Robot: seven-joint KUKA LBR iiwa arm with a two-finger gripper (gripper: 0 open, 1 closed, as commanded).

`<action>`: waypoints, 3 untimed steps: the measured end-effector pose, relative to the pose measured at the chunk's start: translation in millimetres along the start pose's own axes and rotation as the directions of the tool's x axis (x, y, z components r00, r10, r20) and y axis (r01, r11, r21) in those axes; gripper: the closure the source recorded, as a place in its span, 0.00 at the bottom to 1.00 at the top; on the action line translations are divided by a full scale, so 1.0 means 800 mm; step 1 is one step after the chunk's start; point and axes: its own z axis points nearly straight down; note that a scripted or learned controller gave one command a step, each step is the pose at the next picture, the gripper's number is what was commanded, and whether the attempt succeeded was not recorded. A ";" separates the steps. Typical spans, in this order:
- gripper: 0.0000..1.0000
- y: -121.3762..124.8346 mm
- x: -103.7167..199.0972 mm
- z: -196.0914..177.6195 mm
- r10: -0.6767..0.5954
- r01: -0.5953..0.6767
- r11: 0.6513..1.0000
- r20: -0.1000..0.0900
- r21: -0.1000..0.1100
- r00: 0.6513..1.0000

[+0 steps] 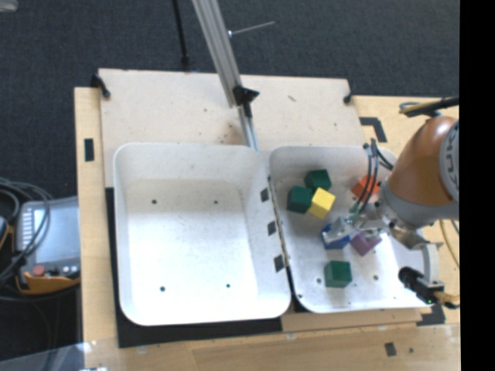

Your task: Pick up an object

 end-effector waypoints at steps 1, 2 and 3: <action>1.00 0.002 -0.001 -0.012 0.009 -0.009 1.000 0.001 -0.006 1.000; 1.00 -0.004 -0.004 -0.071 -0.001 0.001 1.000 -0.008 0.017 1.000; 1.00 -0.001 -0.006 -0.102 -0.005 0.005 1.000 -0.009 0.018 1.000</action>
